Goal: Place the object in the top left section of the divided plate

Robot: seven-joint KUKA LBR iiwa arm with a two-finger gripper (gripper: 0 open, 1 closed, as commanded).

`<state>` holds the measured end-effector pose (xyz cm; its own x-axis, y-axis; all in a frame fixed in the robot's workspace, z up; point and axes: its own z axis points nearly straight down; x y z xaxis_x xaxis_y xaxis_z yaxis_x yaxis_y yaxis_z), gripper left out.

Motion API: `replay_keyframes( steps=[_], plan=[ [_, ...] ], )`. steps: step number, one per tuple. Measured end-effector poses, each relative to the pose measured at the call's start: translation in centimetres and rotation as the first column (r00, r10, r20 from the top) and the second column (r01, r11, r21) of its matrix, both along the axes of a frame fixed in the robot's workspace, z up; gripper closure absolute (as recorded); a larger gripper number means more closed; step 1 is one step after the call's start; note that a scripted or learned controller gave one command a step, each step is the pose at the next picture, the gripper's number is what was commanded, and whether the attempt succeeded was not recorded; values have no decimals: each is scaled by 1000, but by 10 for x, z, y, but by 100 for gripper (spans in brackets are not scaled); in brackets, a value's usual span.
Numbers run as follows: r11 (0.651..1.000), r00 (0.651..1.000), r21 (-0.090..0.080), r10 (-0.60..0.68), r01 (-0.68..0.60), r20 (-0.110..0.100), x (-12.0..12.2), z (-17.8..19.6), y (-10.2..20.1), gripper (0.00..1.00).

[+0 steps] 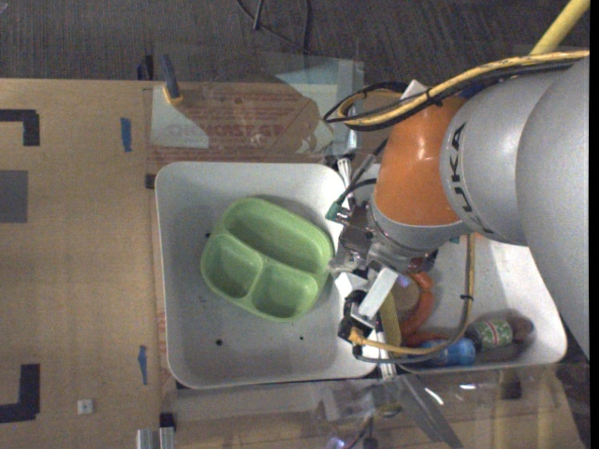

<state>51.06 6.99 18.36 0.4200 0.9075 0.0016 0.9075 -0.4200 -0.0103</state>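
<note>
A green divided plate (269, 258) lies in the left white bin (187, 204). It has one long section along its upper right side and two smaller ones along its lower left, and nothing lies in any of them. My gripper (354, 253) hangs under the orange-banded wrist (421, 181), over the wall between the two bins and just off the plate's right rim. The wrist hides its tips, and I see nothing held. In the right bin (524, 279), partly under the arm, lie an orange curved piece (427, 299), a blue item (451, 352) and a brown-green bottle-like item (493, 329).
The arm covers most of the right bin. A yellowish item (390, 327) lies beside the orange piece. A clear panel with brown cardboard (243, 120) stands behind the left bin. Bare bin floor (243, 349) lies in front of the plate.
</note>
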Motion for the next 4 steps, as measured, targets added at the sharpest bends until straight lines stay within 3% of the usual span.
replay_keyframes(
  steps=[1, 2, 3, 4],
  plan=[
    [999, 999, -5, 47, -47, 4, -27, -17, 41, 100],
    [981, 981, 18, 195, -195, 7, -32, 3, -27, 100],
    [945, 945, -6, 328, -328, 8, 16, 25, 18, 100],
    [975, 975, -6, 221, -221, 8, 26, 48, -20, 100]
  ],
)
